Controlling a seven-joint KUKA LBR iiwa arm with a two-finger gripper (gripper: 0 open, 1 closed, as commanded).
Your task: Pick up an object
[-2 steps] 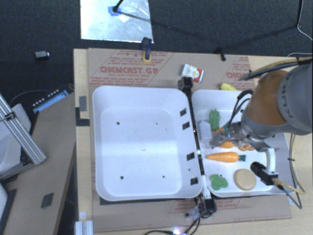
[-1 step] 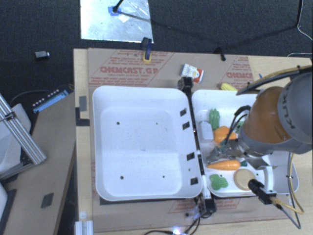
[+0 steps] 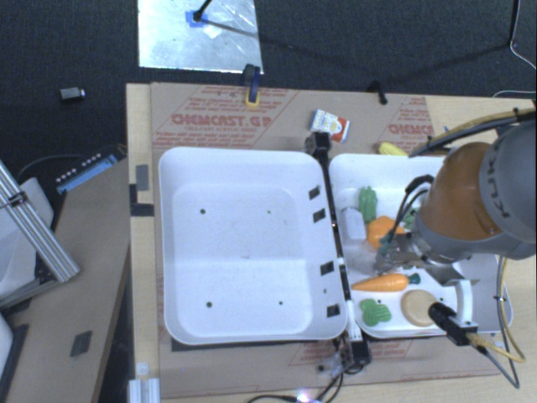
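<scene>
The camera looks down at a slant on two shallow white bins side by side on a cardboard-covered bench. The left bin (image 3: pixel 243 250) sits bare. The right bin (image 3: pixel 352 170) holds small toy foods: an orange carrot (image 3: pixel 382 283) lying flat near the front, a green leafy piece (image 3: pixel 375 311) just in front of it, a pale round biscuit-like disc (image 3: pixel 415 306) beside that, a green vegetable (image 3: pixel 367 200) farther back, a white piece (image 3: pixel 353 224) and an orange rounded piece (image 3: pixel 382 227) between them.

The grey arm with its orange band (image 3: pixel 457 200) reaches in from the right. Its gripper (image 3: pixel 393 257) is low in the right bin, just behind the carrot and beside the orange rounded piece. Whether it is spread or closed, or has anything, cannot be told.

The carrot, long, tapered and smooth, looks the nearest target. A good grasp would likely straddle its narrow width near the middle, descending squarely so it does not roll or slide away.
</scene>
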